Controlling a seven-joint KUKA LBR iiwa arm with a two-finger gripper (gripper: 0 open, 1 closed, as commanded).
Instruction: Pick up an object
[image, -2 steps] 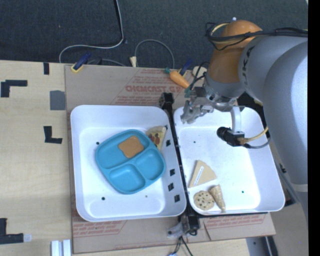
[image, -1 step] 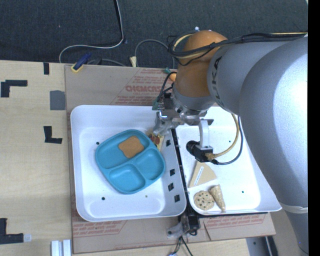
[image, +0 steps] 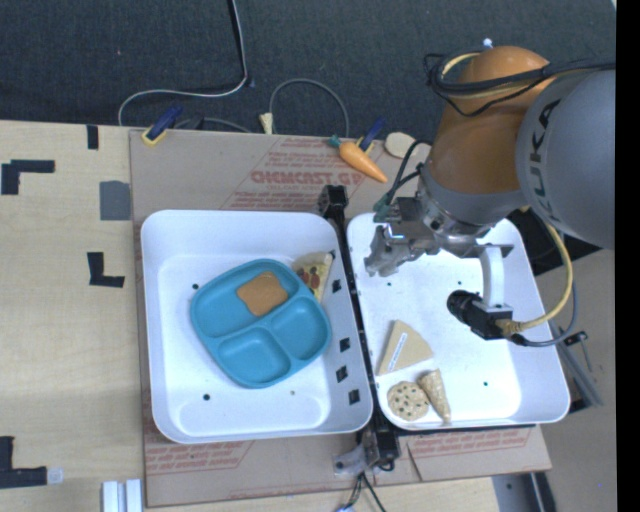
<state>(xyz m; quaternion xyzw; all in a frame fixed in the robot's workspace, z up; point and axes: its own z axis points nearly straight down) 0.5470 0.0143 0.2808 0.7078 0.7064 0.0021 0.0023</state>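
My gripper (image: 383, 258) hangs over the back left part of the right bin (image: 520, 405), above bare white floor. A pale sandwich wedge (image: 402, 348) lies nearer the front of that bin, with a chocolate-chip cookie (image: 407, 400) and a small cone (image: 437, 393) in front of it. The left bin (image: 165, 400) holds a blue divided tray (image: 262, 325) with a brown toast slice (image: 264, 293) in one compartment. A pizza-like slice (image: 316, 271) lies by that tray's far right corner, close to the divider between the bins.
An orange carrot (image: 358, 160) lies on the cardboard behind the bins. A black fitting on a yellow cable (image: 480, 312) hangs from the arm over the right bin. Cables run along the back of the bench.
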